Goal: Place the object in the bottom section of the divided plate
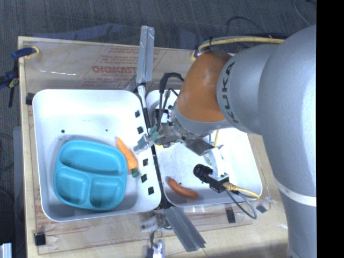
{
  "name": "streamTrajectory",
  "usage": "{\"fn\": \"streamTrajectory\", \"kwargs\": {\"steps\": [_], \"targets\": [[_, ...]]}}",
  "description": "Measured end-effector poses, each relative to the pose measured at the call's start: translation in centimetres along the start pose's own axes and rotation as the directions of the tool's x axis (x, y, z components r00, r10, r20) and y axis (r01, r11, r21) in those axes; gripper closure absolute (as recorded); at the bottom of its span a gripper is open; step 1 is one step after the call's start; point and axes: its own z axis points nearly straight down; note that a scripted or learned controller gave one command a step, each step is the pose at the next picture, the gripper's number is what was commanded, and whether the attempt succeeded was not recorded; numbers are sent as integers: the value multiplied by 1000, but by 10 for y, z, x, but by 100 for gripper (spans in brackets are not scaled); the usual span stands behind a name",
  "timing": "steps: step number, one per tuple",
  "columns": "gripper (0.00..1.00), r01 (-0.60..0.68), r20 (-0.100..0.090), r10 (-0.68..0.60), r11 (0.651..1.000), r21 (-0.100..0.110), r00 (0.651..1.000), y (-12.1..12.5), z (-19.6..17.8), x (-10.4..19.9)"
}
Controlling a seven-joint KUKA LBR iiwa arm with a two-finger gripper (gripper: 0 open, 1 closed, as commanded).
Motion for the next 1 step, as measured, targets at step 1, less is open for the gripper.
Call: {"fn": "streamTrajectory", "kwargs": {"steps": [1], "targets": [[0, 0, 0, 0, 1000, 0, 1000, 0, 0, 0]]}}
